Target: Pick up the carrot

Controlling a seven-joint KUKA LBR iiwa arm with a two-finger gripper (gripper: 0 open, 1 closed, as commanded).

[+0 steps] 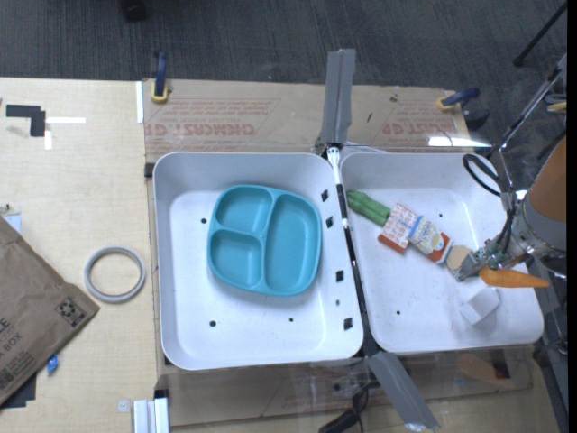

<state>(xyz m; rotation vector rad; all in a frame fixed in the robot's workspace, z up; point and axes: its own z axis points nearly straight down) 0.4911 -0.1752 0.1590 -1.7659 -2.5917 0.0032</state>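
Observation:
The carrot (516, 279) is a short orange piece lying crosswise at the right side of the right bin (424, 332), with its tip reaching over the bin's right wall. My gripper (480, 263) comes down from the arm at the right edge and sits right at the carrot's left end, touching or nearly touching it. At this size the view does not reveal whether the carrot is gripped or merely lies beside the gripper.
The right bin also holds a green vegetable (366, 206), a red-and-white snack packet (412, 230), a tan piece (457, 259) and a white block (480, 307). A blue divided plate (267, 239) lies in the left bin (180, 332). A tape ring (114, 272) rests on the bench.

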